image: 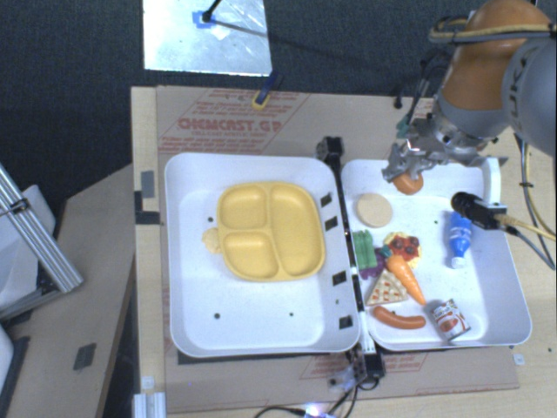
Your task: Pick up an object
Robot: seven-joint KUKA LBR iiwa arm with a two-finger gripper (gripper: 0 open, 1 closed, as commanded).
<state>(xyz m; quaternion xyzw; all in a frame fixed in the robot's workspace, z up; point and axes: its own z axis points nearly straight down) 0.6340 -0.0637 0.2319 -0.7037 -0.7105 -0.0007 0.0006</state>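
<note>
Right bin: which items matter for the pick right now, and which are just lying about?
In play:
- gripper, low at the bin's far edge
- orange item right beneath it, likely the target

Lying about:
- tan disc
- blue bottle
- carrot
- sausage
- can
- yellow tray, left bin

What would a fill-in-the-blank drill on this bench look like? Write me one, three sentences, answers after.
1. The yellow divided plate lies in the ______ bin of the camera view.
2. The blue bottle lies in the right bin, near its ______ edge.
3. Between the carrot and the can, near the bin's front edge, lies a ______.

Missing words: left; right; sausage
</note>
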